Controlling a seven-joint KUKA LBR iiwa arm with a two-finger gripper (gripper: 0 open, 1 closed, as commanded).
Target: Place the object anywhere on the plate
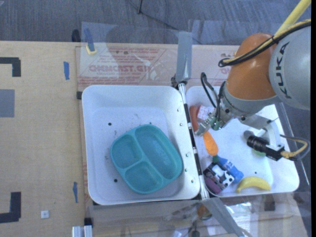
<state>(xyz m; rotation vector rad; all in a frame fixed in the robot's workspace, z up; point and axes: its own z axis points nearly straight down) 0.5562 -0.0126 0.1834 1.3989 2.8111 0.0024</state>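
Yellow toy banana (254,184) lay nearest, by the front wall of the right-hand bin (247,157). A huddle of small blue, purple and black-and-white toys (222,174) sat just beside it.

Level with these, in the left-hand bin (128,100), sat the teal three-compartment plate (145,158), with nothing on it.

Farther back in the right-hand bin, close to the wall between the bins, was an orange carrot-shaped piece (211,143). I judged this to be the task's object. The pincer (210,125) hung right above it, too hidden by the wrist for me to tell whether it was wide, narrow or holding anything.

Beyond that, a red-and-white packet (201,112) lay against the same wall. Past the bins the wooden surface (39,132) ran on.

The carrot's tapered, smooth shape could slip from a weak grasp. The wall between the bins might catch it during the carry, and the packet so near could be nudged. A release short of the plate would leave it on the bin floor.
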